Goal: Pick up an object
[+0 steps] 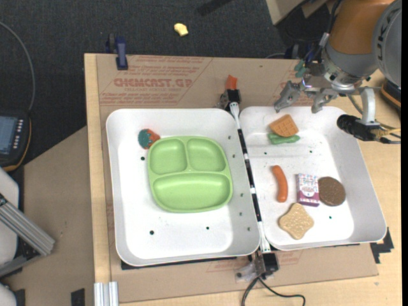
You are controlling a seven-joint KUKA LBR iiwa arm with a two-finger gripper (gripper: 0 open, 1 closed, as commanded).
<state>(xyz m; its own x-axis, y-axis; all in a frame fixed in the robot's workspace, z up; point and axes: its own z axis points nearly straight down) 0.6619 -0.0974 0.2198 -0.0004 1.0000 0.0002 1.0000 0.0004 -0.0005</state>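
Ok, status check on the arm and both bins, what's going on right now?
Gripper open above right bin's far edge, holding nothing. Nearest item: sandwich. Nothing blocking it.

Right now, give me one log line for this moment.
arm: above right bin's far edge | gripper: open, holding nothing | nearest: cracker | right bin: hotdog, box, cookie | left bin: green tray

Flat brown cardboard sheet [191, 75] under the bins on the counter: red printed lettering along its far edge, reading roughly "CHEMCAST GP". Small pink-and-white carton [308, 189]: printed label, too small to read.
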